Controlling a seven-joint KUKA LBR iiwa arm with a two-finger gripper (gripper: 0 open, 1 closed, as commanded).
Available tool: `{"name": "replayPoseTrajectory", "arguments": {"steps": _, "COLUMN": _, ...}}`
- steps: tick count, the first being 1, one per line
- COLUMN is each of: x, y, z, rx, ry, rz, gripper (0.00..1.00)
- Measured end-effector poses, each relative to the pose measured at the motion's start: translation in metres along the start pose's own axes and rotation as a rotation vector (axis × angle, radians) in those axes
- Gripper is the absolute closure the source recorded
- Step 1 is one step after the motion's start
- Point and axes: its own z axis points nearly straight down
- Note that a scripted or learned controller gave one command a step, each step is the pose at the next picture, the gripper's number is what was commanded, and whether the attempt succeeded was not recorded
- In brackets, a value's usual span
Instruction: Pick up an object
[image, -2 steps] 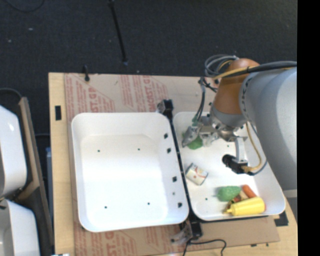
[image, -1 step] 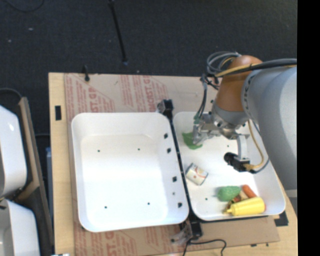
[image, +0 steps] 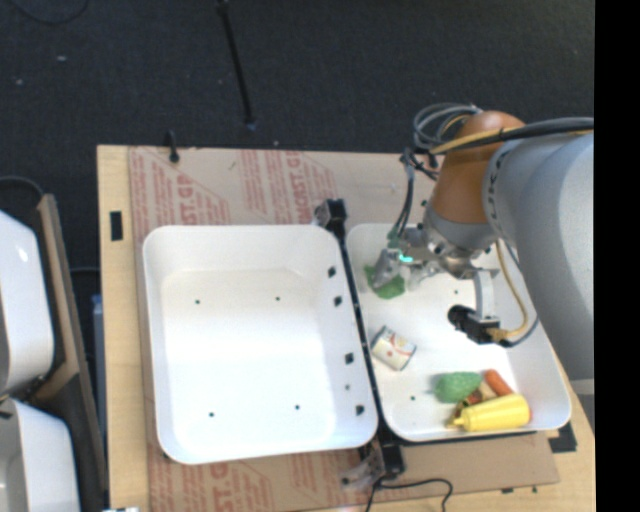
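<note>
My gripper (image: 402, 262) is down in the right bin (image: 440, 300), at its upper left part. A small green object (image: 388, 284) lies right under and beside the gripper, partly covered by it. A little white can with red marks (image: 393, 349) lies on its side nearer the bin's middle. At the bin's near right corner lie a green lump (image: 458, 385), an orange carrot-like piece (image: 497, 381) and a yellow bottle (image: 492, 413), close together.
The left bin (image: 170, 300) sits beside the right one, their rims meeting at a black divider (image: 350, 320). The grey arm with its orange band (image: 470, 180) and a black cable fitting (image: 472, 322) hang over the right bin's right side.
</note>
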Motion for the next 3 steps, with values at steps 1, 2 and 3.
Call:
{"name": "replayPoseTrajectory", "arguments": {"steps": 1, "x": -0.002, "y": 0.005, "z": 0.011, "rx": 0.002, "ry": 0.0, "rz": -0.002, "gripper": 0.0}}
{"name": "replayPoseTrajectory", "arguments": {"steps": 2, "x": -0.002, "y": 0.005, "z": 0.0, "rx": 0.0, "ry": 0.0, "rz": -0.001, "gripper": 1.0}}
{"name": "replayPoseTrajectory", "arguments": {"steps": 3, "x": -0.002, "y": 0.005, "z": 0.0, "rx": 0.001, "ry": 0.0, "rz": -0.001, "gripper": 0.0}}
